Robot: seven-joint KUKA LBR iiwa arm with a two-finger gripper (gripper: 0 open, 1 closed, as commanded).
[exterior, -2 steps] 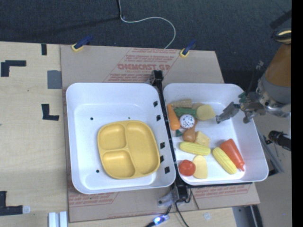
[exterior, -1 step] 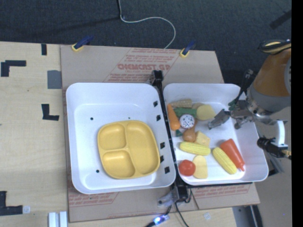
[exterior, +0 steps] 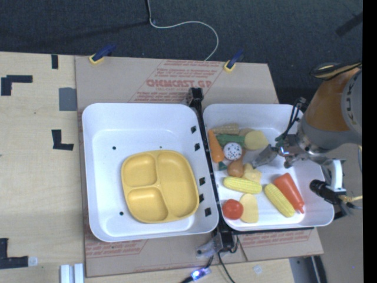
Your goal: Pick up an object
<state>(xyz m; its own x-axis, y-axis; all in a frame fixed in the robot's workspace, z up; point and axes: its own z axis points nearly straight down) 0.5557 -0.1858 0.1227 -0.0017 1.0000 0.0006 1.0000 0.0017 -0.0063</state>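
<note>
The right bin (exterior: 259,112) holds several toy foods. Among them are a yellow round piece (exterior: 255,139), a white dotted ball (exterior: 233,151), a green piece (exterior: 226,139), an orange carrot (exterior: 215,147), a brown potato (exterior: 235,169), two corn cobs (exterior: 242,185) (exterior: 279,199), a long red vegetable (exterior: 290,191), a red tomato (exterior: 232,209) and a pale yellow slice (exterior: 250,209). My gripper (exterior: 263,157) reaches in low from the right. Its tip sits just below the yellow round piece and right of the potato. Nothing is visibly held.
The left bin (exterior: 97,122) contains a yellow divided plate (exterior: 159,186). Both bins rest on a cardboard sheet (exterior: 171,78) clipped at its far edge. A white cable (exterior: 188,25) loops over the dark floor behind. The arm's grey body (exterior: 333,122) overhangs the right bin's right side.
</note>
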